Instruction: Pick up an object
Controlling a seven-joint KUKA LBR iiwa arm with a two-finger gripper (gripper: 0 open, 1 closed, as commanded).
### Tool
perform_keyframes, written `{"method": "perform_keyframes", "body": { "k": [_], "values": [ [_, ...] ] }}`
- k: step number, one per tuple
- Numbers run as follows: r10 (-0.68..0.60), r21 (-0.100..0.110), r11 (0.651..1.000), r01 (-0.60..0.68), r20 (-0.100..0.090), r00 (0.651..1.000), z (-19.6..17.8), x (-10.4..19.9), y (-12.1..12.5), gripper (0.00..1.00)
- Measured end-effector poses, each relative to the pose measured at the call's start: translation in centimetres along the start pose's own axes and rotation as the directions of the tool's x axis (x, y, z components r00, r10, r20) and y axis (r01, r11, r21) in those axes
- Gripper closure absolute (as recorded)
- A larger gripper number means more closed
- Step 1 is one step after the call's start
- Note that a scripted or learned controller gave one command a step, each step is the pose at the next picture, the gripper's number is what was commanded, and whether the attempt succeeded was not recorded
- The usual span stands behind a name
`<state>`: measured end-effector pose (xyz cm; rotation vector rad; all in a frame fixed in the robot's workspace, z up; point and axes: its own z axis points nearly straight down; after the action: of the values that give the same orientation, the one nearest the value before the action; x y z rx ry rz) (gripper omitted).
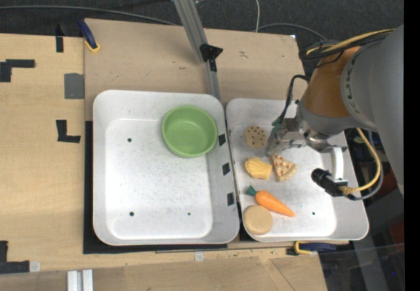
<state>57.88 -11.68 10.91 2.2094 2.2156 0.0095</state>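
A pale wooden bench is carrying 2 shallow white bins side by side, with dark floor showing behind it and a slanted grey pole (190, 17) crossing down toward the seam between them. The left bin (118, 171) is holding 1 green bowl (189, 131) near its upper right corner. The right bin (328, 217) is holding 5 small play-food pieces: a speckled cookie (254, 135) at the top, a yellow corn piece (258, 167) with a pizza slice (283, 167) just beside it, an orange carrot (273, 203) below them, and a round tan bun (258, 220) near the front wall. The arm is reaching in from the right, and the gripper (278, 140) is hanging low over the right bin, between the cookie and the pizza slice and just above the slice's top edge. Whether its claw is open or closed cannot be told from this angle, and nothing is visibly sitting between its tips. The pizza slice is looking like the likeliest target. It is probably light, stiff plastic, smooth and somewhat slippery, and flat enough that a grasp from above may skid off it; pinching across its 2 slanted edges, near the wider crust end, seems safest, while keeping clear of the corn touching or nearly touching its left side.
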Motion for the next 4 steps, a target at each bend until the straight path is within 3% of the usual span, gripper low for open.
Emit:
{"method": "perform_keyframes", "body": {
  "k": [2, 3, 4],
  "values": [
    [0.000, 0.010, 1.000, 0.000, -0.005, 1.000, -9.1, 0.8, -0.6, 1.00],
    [0.001, 0.012, 1.000, -0.001, -0.005, 1.000, -11.4, 0.8, -0.5, 1.00],
    [-0.005, 0.013, 1.000, 0.005, -0.007, 1.000, -12.4, 6.6, -0.9, 1.00]
  ]
}}
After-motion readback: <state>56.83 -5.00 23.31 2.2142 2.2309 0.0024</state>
